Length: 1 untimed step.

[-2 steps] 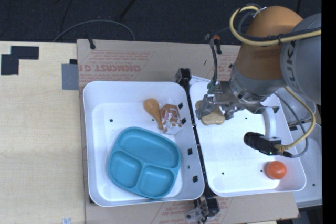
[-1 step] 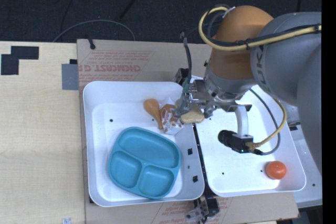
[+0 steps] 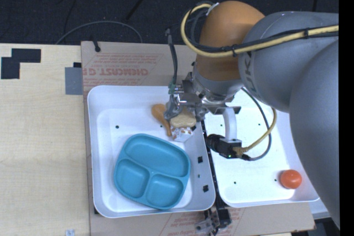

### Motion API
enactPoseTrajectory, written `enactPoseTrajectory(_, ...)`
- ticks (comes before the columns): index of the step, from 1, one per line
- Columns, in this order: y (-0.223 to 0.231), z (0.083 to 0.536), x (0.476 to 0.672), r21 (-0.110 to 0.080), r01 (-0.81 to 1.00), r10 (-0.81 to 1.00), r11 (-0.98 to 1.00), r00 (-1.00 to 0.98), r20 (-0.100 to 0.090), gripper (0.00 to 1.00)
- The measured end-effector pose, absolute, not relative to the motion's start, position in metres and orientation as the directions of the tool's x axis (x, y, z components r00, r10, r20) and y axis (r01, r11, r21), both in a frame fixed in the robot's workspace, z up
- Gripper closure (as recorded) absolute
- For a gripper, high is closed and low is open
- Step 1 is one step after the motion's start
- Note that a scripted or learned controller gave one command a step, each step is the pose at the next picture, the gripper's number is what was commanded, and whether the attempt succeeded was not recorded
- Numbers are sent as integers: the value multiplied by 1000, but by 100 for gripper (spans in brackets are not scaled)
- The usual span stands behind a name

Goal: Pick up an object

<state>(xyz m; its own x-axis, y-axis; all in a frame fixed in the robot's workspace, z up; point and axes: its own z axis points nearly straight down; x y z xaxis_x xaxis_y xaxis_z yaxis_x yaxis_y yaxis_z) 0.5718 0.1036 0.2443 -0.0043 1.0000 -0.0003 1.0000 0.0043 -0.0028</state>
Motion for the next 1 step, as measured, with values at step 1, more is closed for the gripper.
enactPoseTrajectory(1, 102, 244, 571, -4, 1000, 1000, 3, -3, -1, 0)
